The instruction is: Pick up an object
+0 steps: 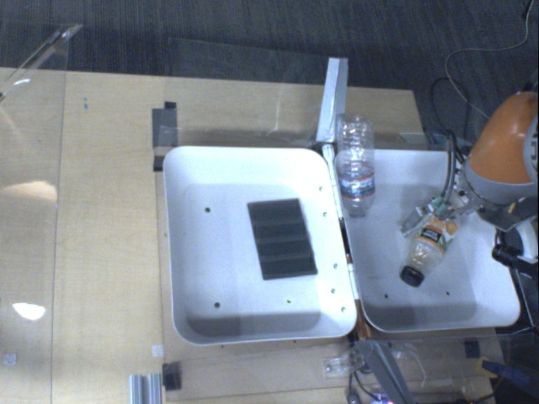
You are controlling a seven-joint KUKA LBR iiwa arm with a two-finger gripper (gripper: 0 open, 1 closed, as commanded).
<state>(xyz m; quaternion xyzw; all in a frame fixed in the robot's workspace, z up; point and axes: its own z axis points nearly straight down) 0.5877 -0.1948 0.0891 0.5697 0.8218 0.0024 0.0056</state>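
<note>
In the right bin (pixel 472 310) a small bottle (pixel 425 249) with a dark cap and an amber body lies on its side near the bin's middle, its long axis running on a slant: the cap end points toward the bin's front-left, the base toward the back-right corner. The claw (pixel 440 206) sits just at the bottle's upper, base end, touching or nearly touching it; whether it is wide, narrow or gripping the bottle cannot be told from this angle, as the arm's orange band (pixel 508 137) and grey wrist crowd over it. A clear plastic water bottle (pixel 354 168) with a blue-and-white label lies against the right bin's back-left corner, along the wall shared with the left bin (pixel 194 225), its long axis running front to back; it is apart from the small bottle. In the left bin a flat black ribbed rectangle (pixel 282 238) lies near the middle, well apart from everything else. Both bins rest on the pale wooden worktop (pixel 93 225).
</note>
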